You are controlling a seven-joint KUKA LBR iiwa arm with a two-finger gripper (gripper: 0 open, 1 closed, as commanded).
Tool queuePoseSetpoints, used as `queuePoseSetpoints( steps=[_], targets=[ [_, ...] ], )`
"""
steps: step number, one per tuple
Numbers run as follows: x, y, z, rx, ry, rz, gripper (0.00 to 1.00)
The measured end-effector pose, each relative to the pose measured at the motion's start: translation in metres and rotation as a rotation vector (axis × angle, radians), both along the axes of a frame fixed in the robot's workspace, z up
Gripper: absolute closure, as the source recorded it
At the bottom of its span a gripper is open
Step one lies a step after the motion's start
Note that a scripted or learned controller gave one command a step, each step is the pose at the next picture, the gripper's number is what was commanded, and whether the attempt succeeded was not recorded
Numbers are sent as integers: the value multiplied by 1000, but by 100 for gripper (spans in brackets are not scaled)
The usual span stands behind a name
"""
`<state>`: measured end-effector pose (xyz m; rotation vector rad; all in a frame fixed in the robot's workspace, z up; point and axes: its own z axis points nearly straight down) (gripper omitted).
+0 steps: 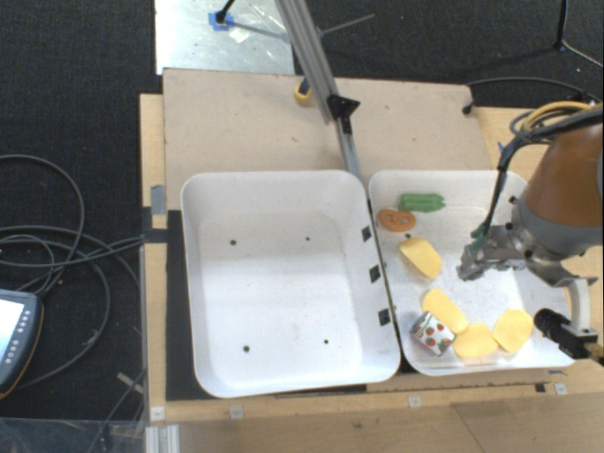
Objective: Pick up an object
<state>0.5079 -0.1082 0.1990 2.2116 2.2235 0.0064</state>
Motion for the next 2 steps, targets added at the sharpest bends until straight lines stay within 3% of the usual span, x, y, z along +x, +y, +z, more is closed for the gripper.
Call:
queuePoseSetpoints(
  steps=[2],
  targets=[
    [-1, 1, 98, -1, -1, 0, 100]
  ],
)
